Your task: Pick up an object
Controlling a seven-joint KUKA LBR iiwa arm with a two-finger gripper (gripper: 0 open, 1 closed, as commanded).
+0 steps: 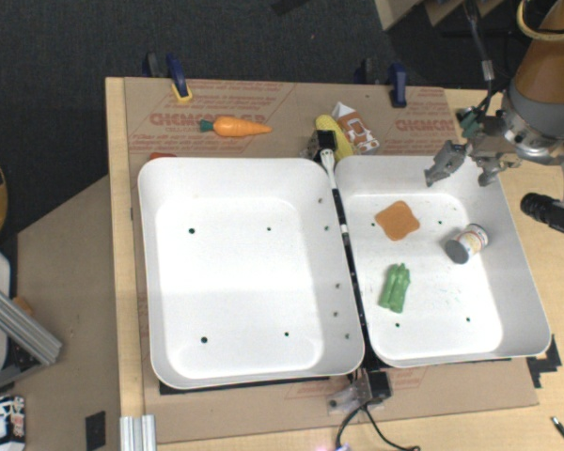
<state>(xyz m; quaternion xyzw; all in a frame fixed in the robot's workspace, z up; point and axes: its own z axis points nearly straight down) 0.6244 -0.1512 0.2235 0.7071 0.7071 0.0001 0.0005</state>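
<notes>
Nearest the camera, the left bin [235, 280] lies bare on the tabletop [122, 158], so the step in hand concerns the right bin [451, 336] beside it. Three candidates rest on its floor, each lying free and apart from the others: a green object [394, 287] toward the near middle, a small grey-and-white can [464, 244] on its side further right, and a flat orange-brown piece [396, 221] a little beyond the green one.

The task looks to be at its opening stage: approach, with nothing yet picked. The gripper [465, 165] hangs over the far rim of the right bin, near its far right corner, and its fingers [443, 167] stand apart, splayed to either side, with nothing between them and nothing touching them. The can and the orange-brown piece sit nearest to it.

My judgement is that the next move calls for choosing one object, carrying the fingers inward over it, and descending so they straddle it before closing. The can may roll if nudged; the flat piece offers little height to pinch.

Beyond the bins, on the tabletop's far strip, lie a toy carrot [238, 127] and a yellow item [331, 136] with a small carton [356, 132] just beside it, near the seam between the bins.
</notes>
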